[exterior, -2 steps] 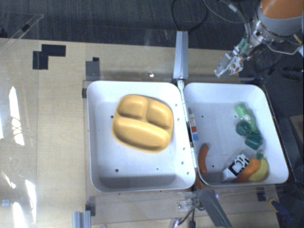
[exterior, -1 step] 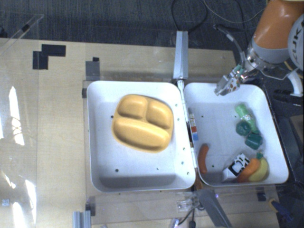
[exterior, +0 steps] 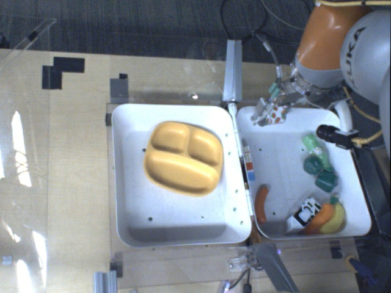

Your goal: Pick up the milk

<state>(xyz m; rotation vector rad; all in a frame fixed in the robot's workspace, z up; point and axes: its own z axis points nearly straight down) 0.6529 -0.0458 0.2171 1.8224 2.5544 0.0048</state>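
**Spotter:** Which step are you on?

**Me:** Only the approach, by my reading. My gripper (exterior: pixel 267 112) hangs over the far left corner of the right bin (exterior: pixel 287 140). The milk (exterior: pixel 307 212), the small black-and-white carton, lies well apart from the jaws in the opposite corner, down the picture and to the right.

**Spotter:** Are the jaws spread or pressed together?

**Me:** I cannot tell, as the wrist blocks my view. A small white piece with orange spots (exterior: pixel 279 115) sits just beside the jaws, but I can't say whether it's being pinched.

**Spotter:** What does the next move call for?

**Me:** I'd cross the bin diagonally, away from the jaws' present corner, then come down on the carton. It's crowded there. A carrot (exterior: pixel 319 220) and a banana (exterior: pixel 335 220) touch the milk on the side farther from the jaws, and the bin wall is close. So I'd need a narrow, well-aligned descent.
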